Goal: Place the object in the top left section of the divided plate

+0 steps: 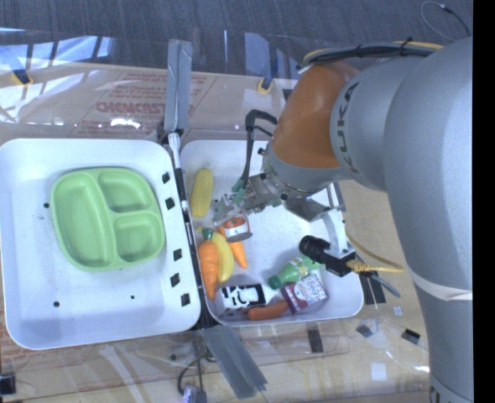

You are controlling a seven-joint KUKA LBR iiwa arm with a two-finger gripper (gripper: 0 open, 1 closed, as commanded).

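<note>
Item 1: small can [236, 227], red-and-white label, in the right bin [274, 235], near its left-centre, directly under the tool [234, 208]. Contact between the 2 cannot be told.
Item 2: tool, low over the right bin; whether it is apart, together or clamped cannot be told.
Item 3: arm [382, 116], grey with an orange band, entering from the right.
Item 4: corn cob [201, 191], above-left of the can, by the bin's left wall.
Item 5: banana [224, 257] and large carrot [208, 269], side by side just below the can; 1 small carrot [239, 253] to the banana's right.
Item 6: black-and-white box [243, 294], sausage [268, 311], red packet [308, 292] and green bottle [294, 271], along the bin's lower edge.
Item 7: green divided plate [56, 212], 3 sections, in the left bin [29, 300], well apart from the can.
Item 8: counter [105, 99], bearing both bins.
</note>
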